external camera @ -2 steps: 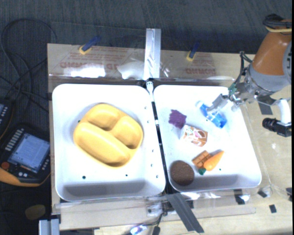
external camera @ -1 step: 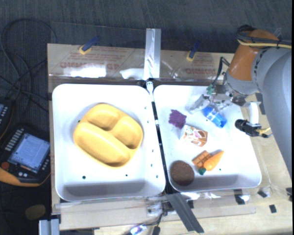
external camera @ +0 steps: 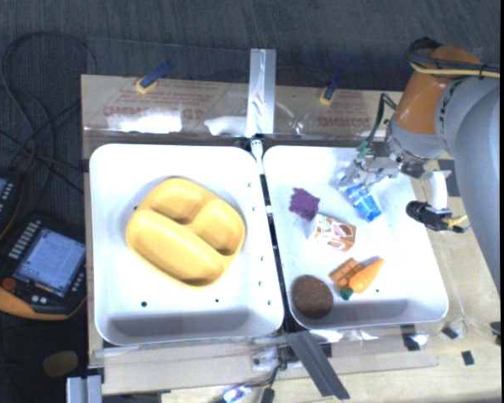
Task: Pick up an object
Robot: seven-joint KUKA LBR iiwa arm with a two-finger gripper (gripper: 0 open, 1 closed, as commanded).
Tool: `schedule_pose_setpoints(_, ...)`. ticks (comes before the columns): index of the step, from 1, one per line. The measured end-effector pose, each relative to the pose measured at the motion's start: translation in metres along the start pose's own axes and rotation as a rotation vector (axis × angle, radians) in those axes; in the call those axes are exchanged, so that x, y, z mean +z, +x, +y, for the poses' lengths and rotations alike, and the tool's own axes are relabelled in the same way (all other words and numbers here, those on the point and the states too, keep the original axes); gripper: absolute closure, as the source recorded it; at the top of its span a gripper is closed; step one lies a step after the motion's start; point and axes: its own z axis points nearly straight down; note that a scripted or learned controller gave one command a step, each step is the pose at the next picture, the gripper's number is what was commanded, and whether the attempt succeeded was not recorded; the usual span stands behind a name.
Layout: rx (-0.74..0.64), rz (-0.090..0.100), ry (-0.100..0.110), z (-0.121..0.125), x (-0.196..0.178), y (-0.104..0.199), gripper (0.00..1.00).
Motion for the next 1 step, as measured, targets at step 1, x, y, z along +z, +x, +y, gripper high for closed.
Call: schedule_pose_setpoints(1,0.082,0.005,0.007,0.0105,-0.0950,0.0685,1.00)
